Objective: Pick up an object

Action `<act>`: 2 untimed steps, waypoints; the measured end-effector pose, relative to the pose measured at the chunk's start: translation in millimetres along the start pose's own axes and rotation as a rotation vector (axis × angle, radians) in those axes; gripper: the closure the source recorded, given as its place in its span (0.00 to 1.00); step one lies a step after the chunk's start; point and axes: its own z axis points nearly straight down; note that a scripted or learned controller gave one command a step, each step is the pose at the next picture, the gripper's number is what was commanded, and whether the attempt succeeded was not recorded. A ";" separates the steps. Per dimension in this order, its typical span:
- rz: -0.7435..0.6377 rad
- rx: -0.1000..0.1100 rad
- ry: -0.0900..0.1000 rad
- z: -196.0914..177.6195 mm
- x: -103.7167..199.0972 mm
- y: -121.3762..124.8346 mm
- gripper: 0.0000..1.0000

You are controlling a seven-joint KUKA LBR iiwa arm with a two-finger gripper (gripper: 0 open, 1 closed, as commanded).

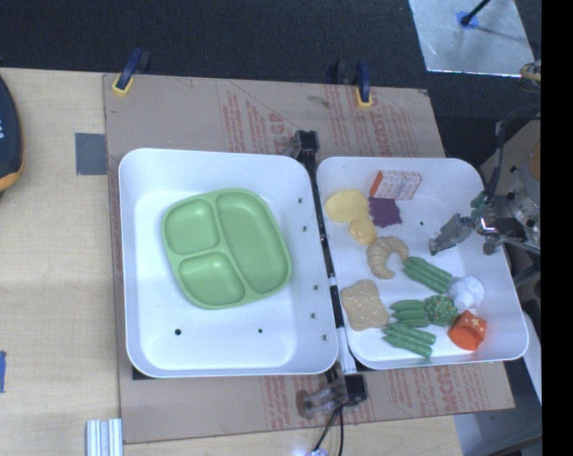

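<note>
Bench point(48, 283) w/ cardboard sheet point(267, 112) under two bins; dark floor point(219, 17) behind.

Pale wood counter point(48, 283) below, a brown cardboard sheet point(267, 112) laid across it, pinned at the far edge by blue-and-yellow clamps point(129, 69). Dark carpeted floor point(219, 17) beyond, with a grey mat point(467, 27) at upper right.

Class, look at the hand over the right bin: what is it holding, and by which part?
Nothing. The hand hangs over bare floor of the right bin, with nothing between its fingers.
</note>
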 end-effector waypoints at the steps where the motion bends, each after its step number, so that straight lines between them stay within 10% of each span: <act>1: -0.002 -0.001 0.000 122.8 24.1 15.6 0.00; 2: -0.006 -0.005 -0.001 118.8 55.8 70.1 0.00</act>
